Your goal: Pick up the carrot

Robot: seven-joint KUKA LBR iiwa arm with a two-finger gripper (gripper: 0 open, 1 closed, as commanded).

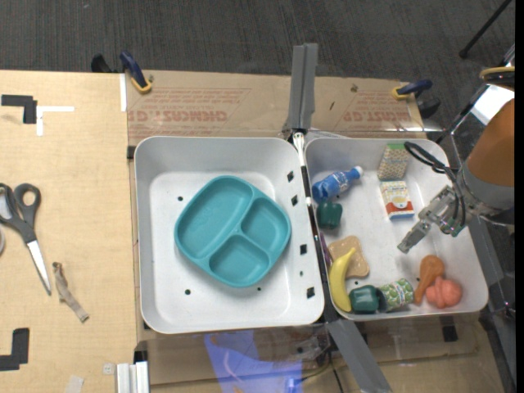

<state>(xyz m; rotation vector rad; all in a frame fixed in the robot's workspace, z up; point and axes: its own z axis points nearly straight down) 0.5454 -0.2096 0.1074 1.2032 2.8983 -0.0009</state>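
The carrot (427, 277) lies just below the claw (413, 240), toward the right bin's (372, 150) near right corner, long axis roughly upright; claw fingers apart, holding nothing.

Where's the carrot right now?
The carrot lies in the right bin, near its front right corner, against a pink toy and just below the gripper.

Bright even light, soft shadows, sharp
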